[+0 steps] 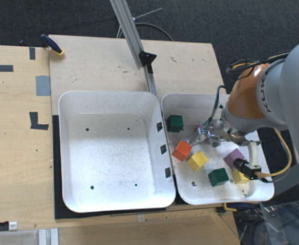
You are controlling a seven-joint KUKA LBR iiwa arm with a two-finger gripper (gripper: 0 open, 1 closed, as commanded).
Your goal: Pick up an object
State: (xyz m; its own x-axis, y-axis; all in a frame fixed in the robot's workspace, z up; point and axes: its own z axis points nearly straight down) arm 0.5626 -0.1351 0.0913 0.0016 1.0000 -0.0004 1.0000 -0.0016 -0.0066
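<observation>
The right bin [190,102] holds several small blocks: a dark green cube [175,122] near its back left, an orange cube [181,150], a yellow cube [197,160], a second green cube [218,176], a purple block [234,156] and a yellow piece [240,176] at the right. My gripper [207,133] hangs low over the bin's middle, just right of and above the orange and yellow cubes. Nothing shows between its fingers.
The left bin [68,106] lies beside the right one. A slanted metal rail [131,32] crosses the bench from the top to the bins' shared edge. A blue and yellow clamp [52,44] rests at the bench's back left. Cables trail off the arm on the right.
</observation>
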